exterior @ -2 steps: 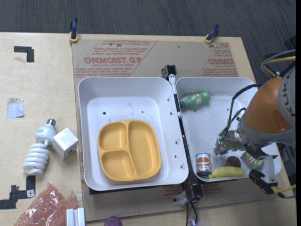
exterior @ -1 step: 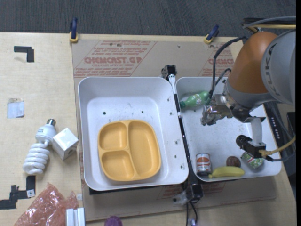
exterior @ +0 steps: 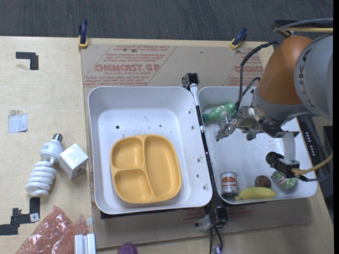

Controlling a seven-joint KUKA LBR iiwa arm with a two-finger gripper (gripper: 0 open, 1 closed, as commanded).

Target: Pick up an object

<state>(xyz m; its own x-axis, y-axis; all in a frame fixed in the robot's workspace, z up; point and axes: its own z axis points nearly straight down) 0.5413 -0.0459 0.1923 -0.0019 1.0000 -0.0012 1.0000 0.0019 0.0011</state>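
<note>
The gripper [exterior: 225, 130] is seen low over the far left part of the right bin [exterior: 249, 157], close beside a green object [exterior: 220, 111] lying against the far wall; whether contact is made cannot be told. The jaws are judged slightly apart, with nothing visible between them. For a sound pick, the tips should be centred over the green object, lowered until it sits between them, then closed before lifting; the bin wall just beside it is likely to obstruct one side. The green item appears soft and crumpled, possibly a wrapper or bag. Along the near edge lie a small labelled can [exterior: 229, 184], upright and rigid, a curved yellow banana [exterior: 255, 193] and a dark rounded object [exterior: 262, 181]. The left bin [exterior: 106, 115] holds a smooth, yellow divided plate [exterior: 145, 169].
</note>
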